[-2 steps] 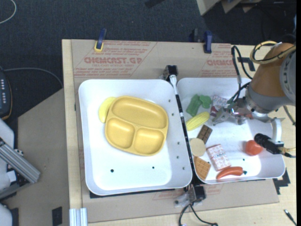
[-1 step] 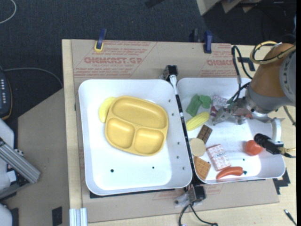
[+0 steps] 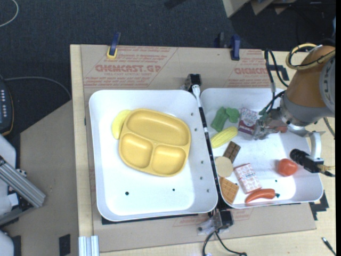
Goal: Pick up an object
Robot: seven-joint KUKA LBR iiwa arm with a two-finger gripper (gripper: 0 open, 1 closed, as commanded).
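hand (image 3: 259,130) | low in right bin (image 3: 309,193) | beside wrapped snack (image 3: 248,120)

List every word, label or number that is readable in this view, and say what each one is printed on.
"CHEMCAST G.P": red print, repeated in rows, on the brown paper-covered board under the two white bins.
Red print on the same board, above the right bin: too blurred to read.
Small red-and-white packet in the right bin: printing too small to read.
Crinkled red-and-white wrapper by the two-finger gripper: unreadable.
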